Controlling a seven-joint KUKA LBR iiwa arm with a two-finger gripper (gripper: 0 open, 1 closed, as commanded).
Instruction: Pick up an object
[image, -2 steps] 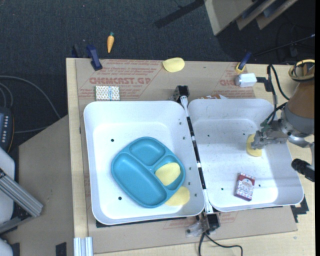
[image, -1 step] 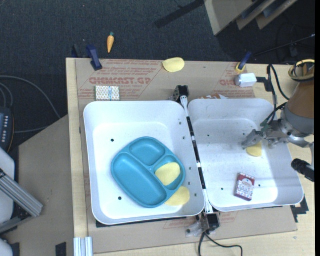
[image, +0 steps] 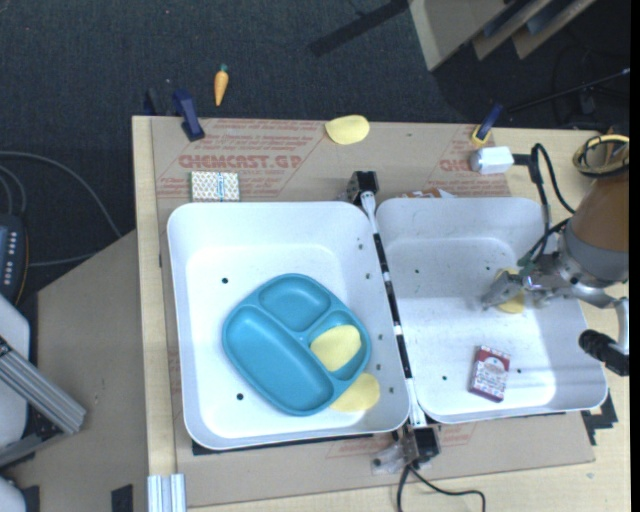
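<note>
My gripper (image: 508, 290) is low in the right bin (image: 450, 225), reaching in from the right edge. A small yellow object (image: 513, 306) lies on the bin floor directly at its tip, partly covered by it. A red and white packet (image: 490, 373) lies flat nearer the front of the same bin, apart from the gripper. In the left bin (image: 200, 240) sits a blue divided plate (image: 275, 345) with a yellow piece (image: 337, 345) in its right compartment. Another yellow piece (image: 358, 394) lies against the plate's front right edge.
On the bench behind the bins are a yellow blob (image: 347, 129), a patterned square packet (image: 215, 185) and a white plug with cable (image: 492, 159). A black clamp (image: 364, 184) sits between the bins. The grey arm (image: 600, 240) overhangs the right bin's right rim.
</note>
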